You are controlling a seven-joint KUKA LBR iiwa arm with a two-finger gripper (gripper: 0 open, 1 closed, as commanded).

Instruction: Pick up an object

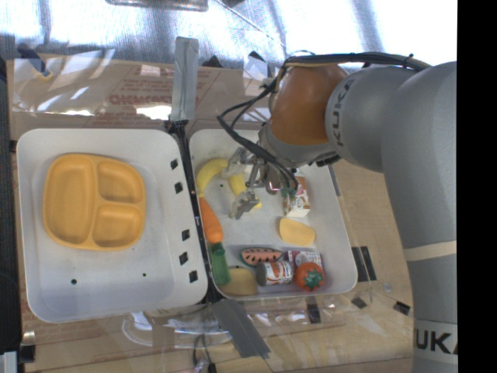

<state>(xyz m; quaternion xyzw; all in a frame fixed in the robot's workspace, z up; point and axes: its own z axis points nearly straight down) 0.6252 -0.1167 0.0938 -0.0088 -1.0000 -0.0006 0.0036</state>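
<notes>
- Camera view: the left bin [31, 286] holds a yellow divided plate [95, 200] at its 10 o'clock side.
- The right bin [342, 247] holds toy food: a banana [208, 173] at 11 o'clock, a carrot [211, 222] along the 9 o'clock wall, a watermelon slice [260, 256] and a tomato [309, 276] near 6 o'clock, and a cheese wedge [297, 231] at centre.
- The gripper [252, 193] hangs over the bin's 12 o'clock part, beside the banana; I cannot tell its opening or any hold.

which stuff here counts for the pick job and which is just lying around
Part of the job:
gripper
banana
carrot
cheese wedge
tomato
watermelon slice
right bin

Just lying about:
yellow divided plate
left bin
cardboard
</notes>
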